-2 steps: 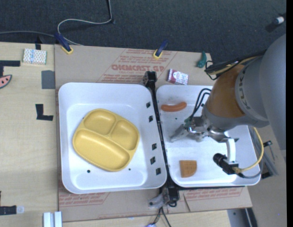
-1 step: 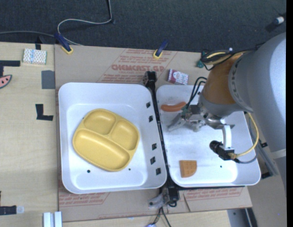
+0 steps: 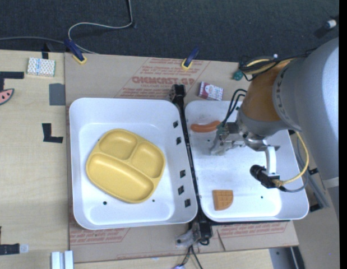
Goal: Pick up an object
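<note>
red print ran across the brown cardboard sheet (image 3: 156, 80) under the two bins, and its largest line read roughly "chemcast", with the letters after it and the smaller lines beneath too blurred to make out; more red print along the cardboard's near edge was unreadable, and the small red and white packet (image 3: 209, 91) behind the right bin carried markings too small to read

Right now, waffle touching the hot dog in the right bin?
Apart. Camera view shows bare white bin floor between the waffle and the hot dog.
</note>
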Robot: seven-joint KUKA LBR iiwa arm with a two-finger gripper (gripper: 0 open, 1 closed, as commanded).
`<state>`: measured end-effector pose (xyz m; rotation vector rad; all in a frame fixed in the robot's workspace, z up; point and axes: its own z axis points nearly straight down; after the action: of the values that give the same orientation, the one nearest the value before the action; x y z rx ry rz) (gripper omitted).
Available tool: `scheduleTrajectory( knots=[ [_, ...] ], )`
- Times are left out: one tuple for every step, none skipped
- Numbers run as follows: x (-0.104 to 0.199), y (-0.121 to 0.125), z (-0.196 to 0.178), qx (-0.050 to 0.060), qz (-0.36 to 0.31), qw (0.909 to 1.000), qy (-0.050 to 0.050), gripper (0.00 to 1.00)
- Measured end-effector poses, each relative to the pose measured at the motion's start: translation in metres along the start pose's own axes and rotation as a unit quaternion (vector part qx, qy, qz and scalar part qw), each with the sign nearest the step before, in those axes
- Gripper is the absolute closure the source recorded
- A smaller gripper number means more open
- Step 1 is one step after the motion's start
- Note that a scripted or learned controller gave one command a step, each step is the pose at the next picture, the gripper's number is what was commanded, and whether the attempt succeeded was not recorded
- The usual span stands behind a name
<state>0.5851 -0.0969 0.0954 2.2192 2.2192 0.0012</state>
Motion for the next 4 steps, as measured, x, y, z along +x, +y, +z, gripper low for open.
scheduleTrajectory(
  knots=[
    [0.0,0.0,0.0,0.0,0.0,1.0,0.0,0.0],
    [0.001,-0.049,0.009,-0.001,0.0,1.0,0.0,0.0],
    [-0.023,0.02,0.009,-0.001,-0.001,1.0,0.0,0.0],
    [-0.023,0.02,0.0,-0.001,-0.001,1.0,-0.001,1.0]
  ],
)
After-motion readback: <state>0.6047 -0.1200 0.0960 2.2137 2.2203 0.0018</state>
